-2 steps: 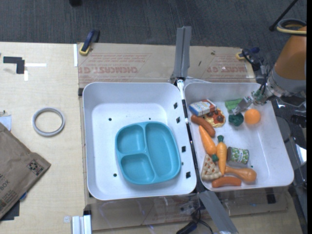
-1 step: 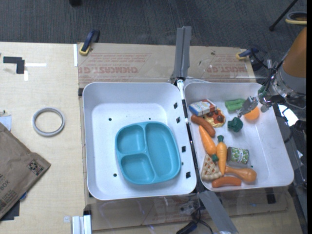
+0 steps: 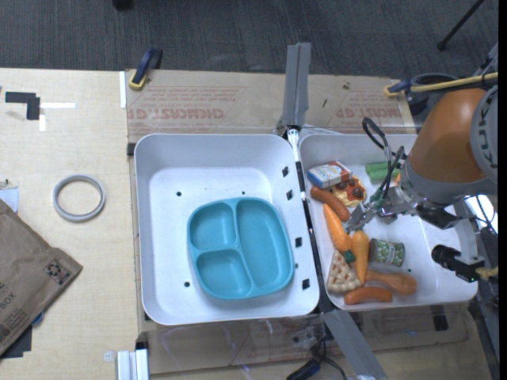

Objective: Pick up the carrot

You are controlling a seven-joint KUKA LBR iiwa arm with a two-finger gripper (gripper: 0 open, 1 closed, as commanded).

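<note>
A single fixed camera sits above the tabletop (image 3: 63, 133) and looks down at a slant, tilted toward the far side, where a strip of dark carpet (image 3: 238, 14) shows beyond the far edge. It stands far enough back to take in both white bins whole: the left bin (image 3: 154, 236) near the middle of the frame, the right bin (image 3: 451, 287) toward the right edge. The arm (image 3: 451, 137) enters from the right. The near edge of the tabletop runs along the bottom.
</note>
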